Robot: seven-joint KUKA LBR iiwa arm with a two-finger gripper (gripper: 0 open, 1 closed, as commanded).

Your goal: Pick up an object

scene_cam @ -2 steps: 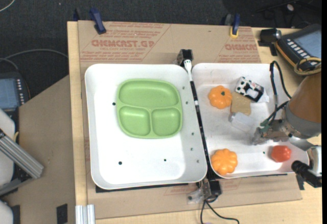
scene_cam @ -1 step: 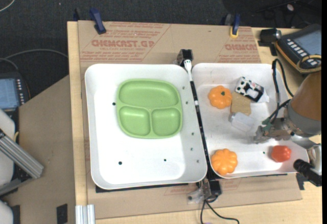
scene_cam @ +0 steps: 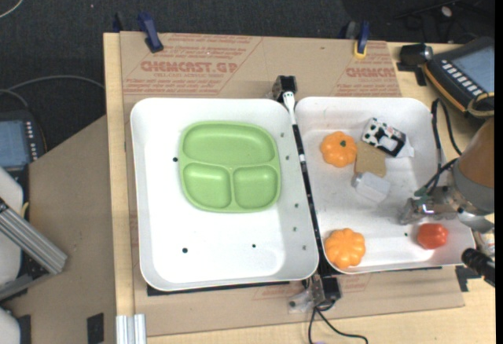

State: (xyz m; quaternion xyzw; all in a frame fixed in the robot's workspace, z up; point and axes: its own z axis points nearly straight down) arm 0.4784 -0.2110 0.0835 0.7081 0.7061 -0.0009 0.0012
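Orange pumpkin [scene_cam: 346,247] sits by the right bin's [scene_cam: 314,201] front wall. I cannot tell the tool's [scene_cam: 420,209] state; nearby, the red tomato [scene_cam: 432,236] could roll off.

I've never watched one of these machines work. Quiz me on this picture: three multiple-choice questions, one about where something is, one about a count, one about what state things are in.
1. Where is the green divided plate?
A. In the left bin
B. In the right bin
C. On the floor

2. How many orange pumpkins lie in the right bin?
A. One
B. Two
C. Four

3. Where is the red tomato relative to the gripper?
A. Lifted high above the bin
B. Lying on the bin floor beside the gripper
C. Resting on the green plate

Answers:
1. A, the plate sits in the left bin.
2. B, one pumpkin is near the top, another pumpkin at the lower edge.
3. B, the tomato lies on the white floor just below the gripper.
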